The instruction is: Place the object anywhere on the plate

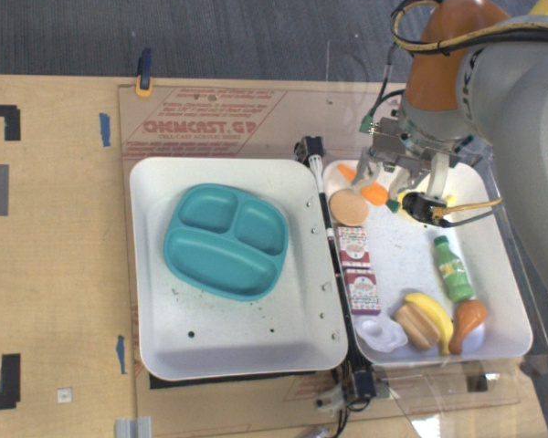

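my gripper [395, 173] hangs over the right bin [507, 245] at its 11 o'clock corner, just above a small orange piece [373, 192] and a tan round object [349, 208]. whether it grips anything, i cannot tell. the teal plate [226, 240] sits in the left bin [160, 336], at 9 o'clock from me.

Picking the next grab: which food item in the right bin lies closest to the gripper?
The small orange piece, just below the gripper. The tan round one lies slightly farther left; bottle and banana much lower.

grey arm [493, 71] reaches in, gripper [397, 176] lowered.
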Robot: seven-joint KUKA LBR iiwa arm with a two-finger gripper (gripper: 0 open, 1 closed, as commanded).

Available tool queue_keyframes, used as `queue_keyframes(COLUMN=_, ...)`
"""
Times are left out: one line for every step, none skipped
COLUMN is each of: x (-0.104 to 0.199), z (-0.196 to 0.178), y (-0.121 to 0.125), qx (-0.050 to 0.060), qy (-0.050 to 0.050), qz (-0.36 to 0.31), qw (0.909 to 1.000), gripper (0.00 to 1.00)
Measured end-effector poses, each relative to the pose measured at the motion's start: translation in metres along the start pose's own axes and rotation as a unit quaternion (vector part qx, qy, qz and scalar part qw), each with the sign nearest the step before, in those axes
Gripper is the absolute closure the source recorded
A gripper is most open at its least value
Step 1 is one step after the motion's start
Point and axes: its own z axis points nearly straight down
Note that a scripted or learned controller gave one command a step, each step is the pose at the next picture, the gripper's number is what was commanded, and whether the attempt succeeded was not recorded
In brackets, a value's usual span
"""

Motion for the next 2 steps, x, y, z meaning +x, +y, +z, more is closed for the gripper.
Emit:
queue_keyframes(x=0.048, z=-0.004, y=-0.060, qx=-0.022, qy=0.008, qz=-0.003, qw=0.9997, gripper=1.00)
queue_keyframes(x=0.079, z=-0.007, y=-0.096, qx=-0.032, qy=-0.002, qz=0.061, qw=0.9976, gripper=1.00)
